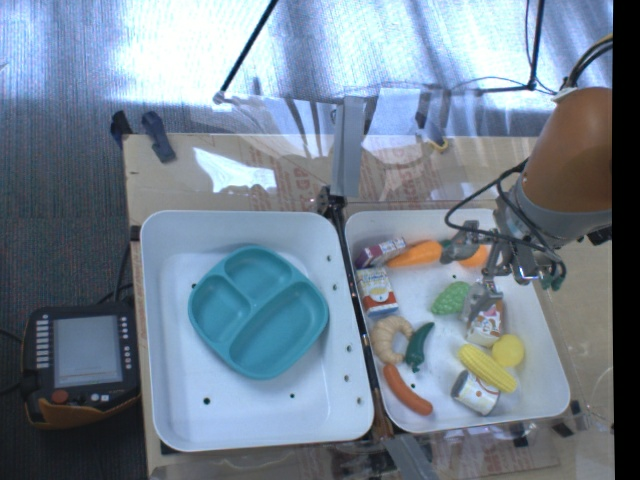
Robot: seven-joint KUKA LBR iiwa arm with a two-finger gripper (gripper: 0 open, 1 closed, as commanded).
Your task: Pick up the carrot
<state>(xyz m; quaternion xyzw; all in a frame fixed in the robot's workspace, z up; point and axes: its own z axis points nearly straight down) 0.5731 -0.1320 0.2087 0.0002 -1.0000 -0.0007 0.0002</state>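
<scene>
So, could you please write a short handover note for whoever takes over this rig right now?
Gripper: hanging low over the right bin, above a small carton; finger state unclear.
Carrot: lying near the right bin's back wall, beside a dark red can, to the gripper's left in the camera view; not gripped.
Left bin: holds a teal divided plate.
Done: nothing yet.
Left: move to the carrot, grasp it, lift it.
</scene>
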